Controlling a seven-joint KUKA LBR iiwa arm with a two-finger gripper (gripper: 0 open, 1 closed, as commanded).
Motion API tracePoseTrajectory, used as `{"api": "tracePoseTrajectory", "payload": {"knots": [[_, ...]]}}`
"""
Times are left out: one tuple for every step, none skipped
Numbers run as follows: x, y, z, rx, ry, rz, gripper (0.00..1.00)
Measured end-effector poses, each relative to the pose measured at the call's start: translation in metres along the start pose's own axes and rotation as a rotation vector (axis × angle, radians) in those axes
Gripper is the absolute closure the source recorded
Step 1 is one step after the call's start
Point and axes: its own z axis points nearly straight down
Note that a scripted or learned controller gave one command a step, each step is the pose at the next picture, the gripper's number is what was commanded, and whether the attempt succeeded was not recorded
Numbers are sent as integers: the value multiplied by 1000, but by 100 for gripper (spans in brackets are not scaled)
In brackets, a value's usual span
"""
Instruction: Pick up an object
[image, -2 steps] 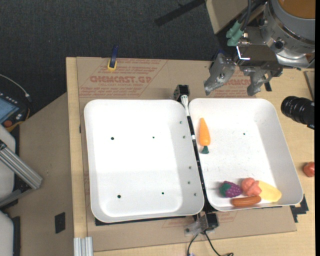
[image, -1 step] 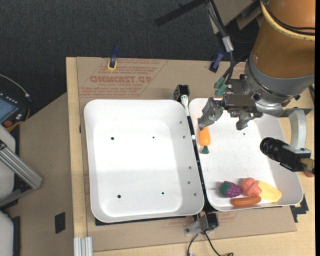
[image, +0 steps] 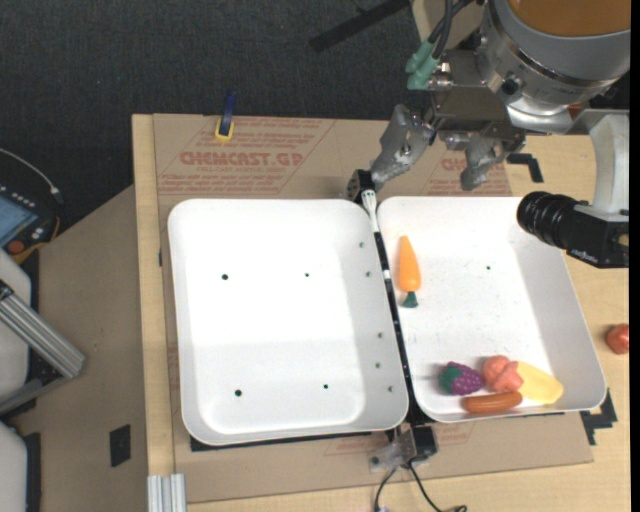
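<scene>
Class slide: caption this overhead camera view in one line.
Open gripper above the right bin's far edge; toy carrot lies below.

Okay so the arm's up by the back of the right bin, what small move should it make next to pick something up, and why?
Probably swing toward the front and lower over the toy carrot. The gripper hangs above the back rim of the right bin with its fingers spread and nothing between them, and the carrot lies alone near it, while the other toys crowd together in the front corner.
</scene>
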Motion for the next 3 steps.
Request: {"api": "tracePoseTrajectory", "payload": {"knots": [[-30,-2,107,17,-4,7,0],[38,0,-3,-6,4,-4,0],[101,0,3,4,0,0,0]]}}
